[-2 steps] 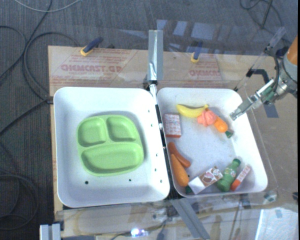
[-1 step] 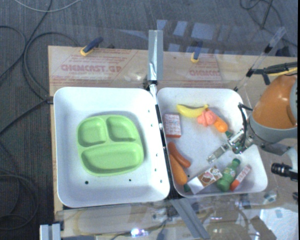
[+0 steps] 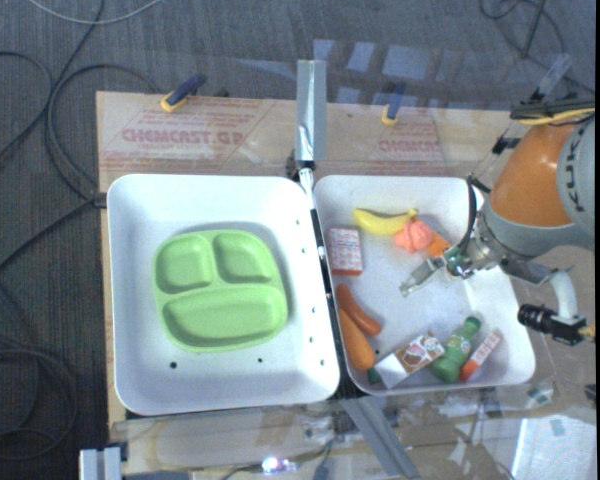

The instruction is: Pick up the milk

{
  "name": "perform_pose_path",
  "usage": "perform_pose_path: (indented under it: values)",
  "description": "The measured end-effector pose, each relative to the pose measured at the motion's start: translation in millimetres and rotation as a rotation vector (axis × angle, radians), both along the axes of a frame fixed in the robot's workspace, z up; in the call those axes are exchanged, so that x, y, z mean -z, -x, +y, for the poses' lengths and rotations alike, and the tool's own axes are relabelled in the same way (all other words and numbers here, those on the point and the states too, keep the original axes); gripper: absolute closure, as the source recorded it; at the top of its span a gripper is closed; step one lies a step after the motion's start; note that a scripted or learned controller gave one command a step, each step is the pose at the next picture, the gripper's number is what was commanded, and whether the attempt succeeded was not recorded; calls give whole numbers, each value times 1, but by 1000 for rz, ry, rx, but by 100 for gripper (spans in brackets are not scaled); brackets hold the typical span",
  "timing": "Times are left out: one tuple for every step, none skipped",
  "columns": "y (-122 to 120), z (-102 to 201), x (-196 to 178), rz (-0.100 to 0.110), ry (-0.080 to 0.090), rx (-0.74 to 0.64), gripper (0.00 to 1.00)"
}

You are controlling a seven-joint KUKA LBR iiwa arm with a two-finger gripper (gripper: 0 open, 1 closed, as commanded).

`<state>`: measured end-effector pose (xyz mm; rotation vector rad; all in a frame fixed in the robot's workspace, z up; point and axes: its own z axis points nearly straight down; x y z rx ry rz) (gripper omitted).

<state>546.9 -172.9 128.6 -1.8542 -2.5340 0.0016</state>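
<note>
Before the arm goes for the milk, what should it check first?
1. Milk in view: ok. The milk lies in the right bin, near its front edge.
2. Milk free on top: ok, nothing lies over it.
3. Room around the milk: not ok. A green bottle touches or nearly touches its right side, and a carrot lies close on its left.
4. Gripper above the milk: not ok. It sits over the middle of the bin, beside the banana.
5. Fingers open: cannot tell.
6. Gripper holding nothing: cannot tell.
</note>
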Motion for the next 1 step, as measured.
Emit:
perform_pose_path:
  values:
    - [64,-6,13,1,0,-142,0]
